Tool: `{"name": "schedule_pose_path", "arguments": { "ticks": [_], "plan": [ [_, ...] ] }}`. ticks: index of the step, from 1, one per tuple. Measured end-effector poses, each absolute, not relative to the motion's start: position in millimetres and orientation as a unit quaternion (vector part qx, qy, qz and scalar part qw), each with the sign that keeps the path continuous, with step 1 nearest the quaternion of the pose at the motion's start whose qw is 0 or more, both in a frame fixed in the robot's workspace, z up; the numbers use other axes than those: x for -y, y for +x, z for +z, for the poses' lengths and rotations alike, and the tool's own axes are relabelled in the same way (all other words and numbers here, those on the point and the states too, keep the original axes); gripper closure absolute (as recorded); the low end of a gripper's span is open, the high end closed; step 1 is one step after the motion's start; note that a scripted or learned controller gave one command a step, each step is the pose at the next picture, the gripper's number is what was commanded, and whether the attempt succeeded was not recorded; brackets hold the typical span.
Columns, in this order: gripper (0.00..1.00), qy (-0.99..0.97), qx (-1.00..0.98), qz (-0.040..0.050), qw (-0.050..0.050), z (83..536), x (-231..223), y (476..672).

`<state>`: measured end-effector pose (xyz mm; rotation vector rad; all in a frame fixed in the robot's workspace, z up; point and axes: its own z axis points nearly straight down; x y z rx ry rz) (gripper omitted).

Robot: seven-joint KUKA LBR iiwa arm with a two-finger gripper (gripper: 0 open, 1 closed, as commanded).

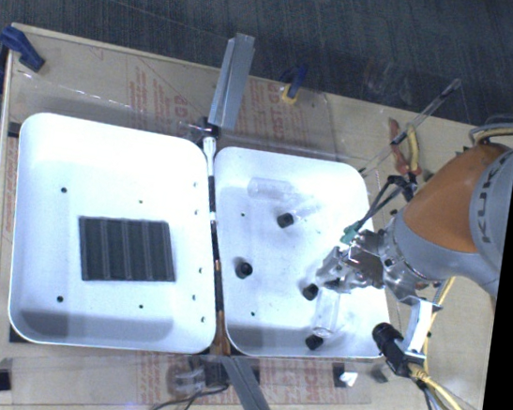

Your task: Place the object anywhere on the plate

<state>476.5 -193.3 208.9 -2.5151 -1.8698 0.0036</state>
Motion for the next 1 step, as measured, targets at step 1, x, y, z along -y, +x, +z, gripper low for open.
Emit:
{"name": "schedule_pose_path", "arguments": {
  "ticks": [1],
  "plan": [
    [1.00,-0.867,0.499,0.0019,0.002,232.2,101.2,526.6]
  ]
}}
